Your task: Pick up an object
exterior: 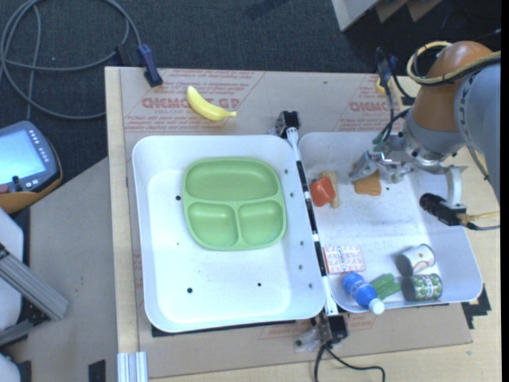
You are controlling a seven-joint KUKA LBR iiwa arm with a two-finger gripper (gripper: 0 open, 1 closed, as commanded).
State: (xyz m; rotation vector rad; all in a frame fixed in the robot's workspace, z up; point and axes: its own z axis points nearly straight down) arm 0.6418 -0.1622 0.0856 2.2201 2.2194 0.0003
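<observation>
Bright, even light; slight blur

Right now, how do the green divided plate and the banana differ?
The green divided plate lies inside the left bin; the banana lies outside both bins, on the cardboard behind it. The green divided plate is far larger and roughly rectangular, with three compartments; the banana is small and curved. One is light green, the other yellow. Both lie flat, apart from the gripper over the right bin.
</observation>
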